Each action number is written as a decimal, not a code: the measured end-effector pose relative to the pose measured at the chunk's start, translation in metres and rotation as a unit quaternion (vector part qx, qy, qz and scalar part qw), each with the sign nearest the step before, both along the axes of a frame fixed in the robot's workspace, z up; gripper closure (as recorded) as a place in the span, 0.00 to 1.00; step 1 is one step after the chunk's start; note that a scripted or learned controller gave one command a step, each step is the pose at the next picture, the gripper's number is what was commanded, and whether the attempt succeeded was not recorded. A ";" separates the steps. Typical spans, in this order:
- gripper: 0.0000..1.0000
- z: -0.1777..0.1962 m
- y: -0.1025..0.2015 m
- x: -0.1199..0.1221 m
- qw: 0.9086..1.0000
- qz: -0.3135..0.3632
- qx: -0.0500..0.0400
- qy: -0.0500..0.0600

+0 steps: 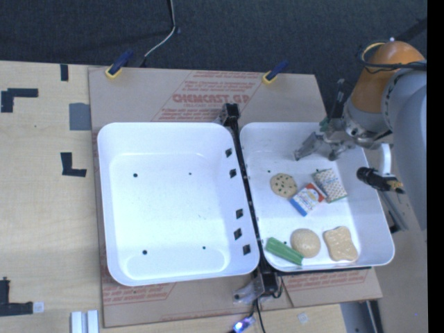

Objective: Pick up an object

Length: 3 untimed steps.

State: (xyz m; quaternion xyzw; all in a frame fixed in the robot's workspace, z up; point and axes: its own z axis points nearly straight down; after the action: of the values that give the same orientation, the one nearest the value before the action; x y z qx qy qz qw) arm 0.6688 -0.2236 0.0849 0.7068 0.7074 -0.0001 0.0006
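Bench carries two white bins side by side on a cardboard sheet, prob. so the arm can reach both w/o repositioning. Left bin sits bare white; right bin has all the loose items, so that's where any pick has to happen. Arm comes in from the right, w/ gripper low over the right bin's upper half, fingers spread apart, nothing between them — looks poised for a grab, not carrying. Items lie below it, clustered toward the bin's near end: cracker and bun near the front rim, green bar lying at the front-left corner, checked pouch touching the small blue-red box, cookie just left of those. Pouch and cookie are nearest the gripper, so likeliest targets, imo.
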 end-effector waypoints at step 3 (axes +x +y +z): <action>0.00 0.011 0.009 0.000 1.000 0.001 -0.002 -0.001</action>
State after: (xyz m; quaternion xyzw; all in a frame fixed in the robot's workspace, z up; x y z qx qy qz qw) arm 0.6692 -0.2149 0.0959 0.7064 0.7079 -0.0012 0.0026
